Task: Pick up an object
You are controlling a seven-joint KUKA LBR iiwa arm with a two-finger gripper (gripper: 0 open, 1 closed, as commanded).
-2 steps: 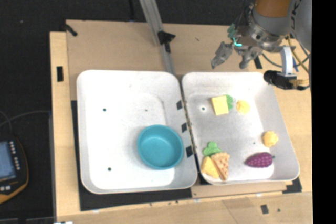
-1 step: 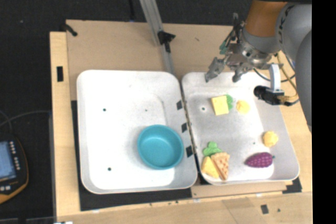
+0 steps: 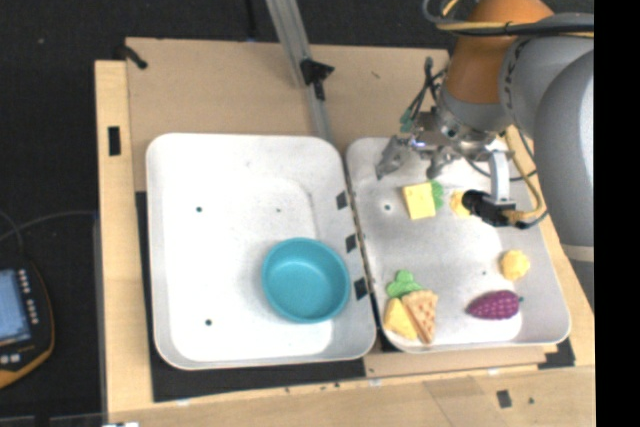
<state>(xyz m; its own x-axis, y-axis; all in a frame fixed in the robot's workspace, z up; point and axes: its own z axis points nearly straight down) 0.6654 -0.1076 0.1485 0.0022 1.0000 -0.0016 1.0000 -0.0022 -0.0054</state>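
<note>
Your gripper (image 3: 432,165) hangs over the yellow block (image 3: 421,201) in the right bin (image 3: 545,300); finger state indeterminable, nothing lifted, grasp outstanding.

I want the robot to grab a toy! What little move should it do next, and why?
Probably a short drop straight down onto the yellow block. The gripper hangs just above it at the far end of the right bin, and nothing sits between its fingers. The block is the nearest toy; the purple grapes and the rest lie farther toward the near rim.
</note>
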